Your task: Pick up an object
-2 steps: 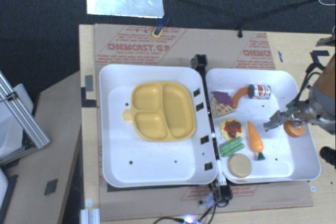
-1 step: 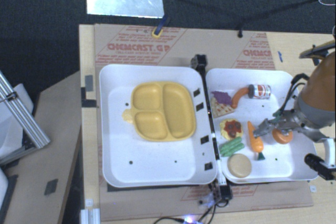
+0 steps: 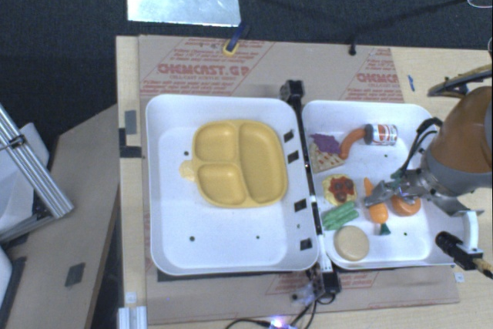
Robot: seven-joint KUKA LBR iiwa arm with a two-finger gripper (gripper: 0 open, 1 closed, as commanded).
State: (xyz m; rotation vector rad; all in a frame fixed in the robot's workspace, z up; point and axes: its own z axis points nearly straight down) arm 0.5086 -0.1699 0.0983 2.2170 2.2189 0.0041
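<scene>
1. The arm (image 3: 462, 146) is cut off at the right edge of the view; its grey wrist and orange band cover the right bin's far right corner.
2. The gripper (image 3: 379, 198) reaches leftward and low over the middle of the right bin (image 3: 408, 252). Its tip overlaps the toys, and it cannot be told whether it is apart, together or clamped on anything.
3. An orange toy (image 3: 406, 205) lies partly under the gripper body; its shape is hard to make out. A small carrot piece (image 3: 380, 213) sits just beside the gripper tip.
4. Near the right bin's far edge lie a sausage (image 3: 351, 140) and a small can (image 3: 381, 134), touching or nearly so.
5. Along the right bin's left wall lie a purple piece (image 3: 328, 142), a waffle (image 3: 326, 160), a pizza slice (image 3: 340, 188) and a green bean pod (image 3: 340, 214).
6. A tan round biscuit (image 3: 352, 243) rests near the right bin's near left corner.
7. The left bin (image 3: 173, 243) carries a yellow divided plate (image 3: 236, 163) at its centre.
</scene>
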